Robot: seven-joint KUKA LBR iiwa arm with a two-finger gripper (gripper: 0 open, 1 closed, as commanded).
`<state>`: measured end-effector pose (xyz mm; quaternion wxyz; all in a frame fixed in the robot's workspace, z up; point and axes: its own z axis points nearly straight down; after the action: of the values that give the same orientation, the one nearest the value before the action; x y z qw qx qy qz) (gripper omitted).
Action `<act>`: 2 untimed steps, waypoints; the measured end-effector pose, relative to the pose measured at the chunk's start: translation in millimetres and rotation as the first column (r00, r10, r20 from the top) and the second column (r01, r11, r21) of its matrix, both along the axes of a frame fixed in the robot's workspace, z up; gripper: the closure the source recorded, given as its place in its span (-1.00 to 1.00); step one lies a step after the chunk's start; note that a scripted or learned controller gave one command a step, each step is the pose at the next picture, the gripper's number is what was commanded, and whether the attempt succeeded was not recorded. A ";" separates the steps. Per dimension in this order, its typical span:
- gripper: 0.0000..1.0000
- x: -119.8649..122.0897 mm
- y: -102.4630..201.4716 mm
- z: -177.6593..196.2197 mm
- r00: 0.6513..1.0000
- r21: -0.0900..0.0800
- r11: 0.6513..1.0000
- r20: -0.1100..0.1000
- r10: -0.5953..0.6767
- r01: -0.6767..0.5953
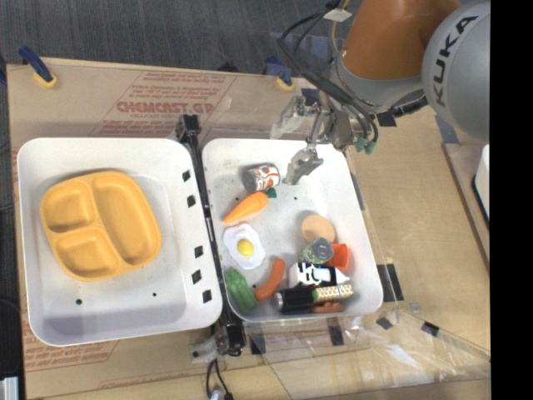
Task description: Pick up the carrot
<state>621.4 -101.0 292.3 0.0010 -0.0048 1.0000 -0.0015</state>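
The carrot [246, 207] is orange with a green tip and lies tilted in the back left part of the right bin [356, 215]. My gripper [301, 167] hangs over the back of that bin, up and to the right of the carrot and apart from it. Nothing shows in its grasp. A small printed can [261, 176] lies between the gripper and the carrot's green end.
The right bin also holds a fried egg [244, 245], a red sausage [269, 278], a green piece [237, 288], a tan disc [317, 227], a red-capped bottle [329, 253] and a black box [315, 297]. A yellow divided plate [100, 222] lies in the left bin [33, 307].
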 end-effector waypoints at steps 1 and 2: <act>-1.00 -22.5 -21.6 -192.0 0.971 0.009 0.971 -0.016 0.239 -0.239; 1.00 -15.1 -19.9 -172.1 0.969 0.001 0.969 0.004 0.247 -0.247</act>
<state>606.3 -120.9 120.1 0.0032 -0.1293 0.9916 -0.0006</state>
